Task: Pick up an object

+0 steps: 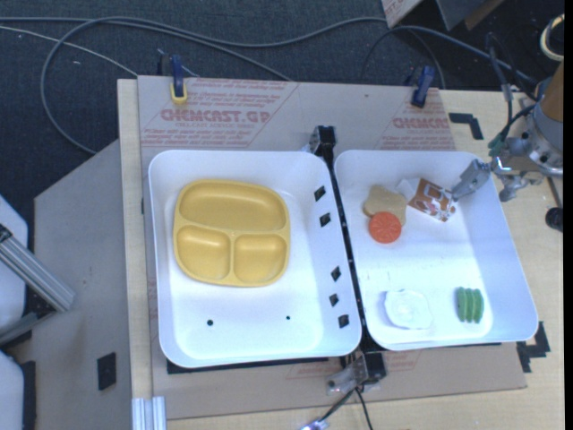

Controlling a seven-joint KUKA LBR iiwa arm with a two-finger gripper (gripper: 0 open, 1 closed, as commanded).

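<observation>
On my feed the arm [537, 141] comes in from the right, grey metal with cables trailing off it, and its fingers [467, 180] reach over the upper right rim of the right bin [510, 249]. I cannot tell how far apart the fingers are, or whether anything sits between them; the tip lies just beside a small packet [431, 200].

That packet is brown and white with a crinkly, printed wrapper, lying flat near the bin's top edge; its print is too small for me to read. Just left of it I see a flat tan piece [383, 200], bread-like in shape, and touching its lower edge a round orange-red disc [386, 227] with a matte face. Nearer the front of the same bin sit a round white lid [407, 308], hard to pick out against the plastic, and a ribbed green piece [469, 304] shaped like a pea pod, well apart from the packet.

The left bin [170, 267] is smooth white plastic with rounded corners and holds a yellow tray [233, 231] moulded into three compartments, one long and two small.

Both bins rest on a brown board [269, 110] on the counter, stamped in red with "CHEMCAST GP" behind each bin. Two blue clamps [178, 74] pin the board's far edge, and black cables [81, 52] loop over the dark carpet [269, 7] beyond.
</observation>
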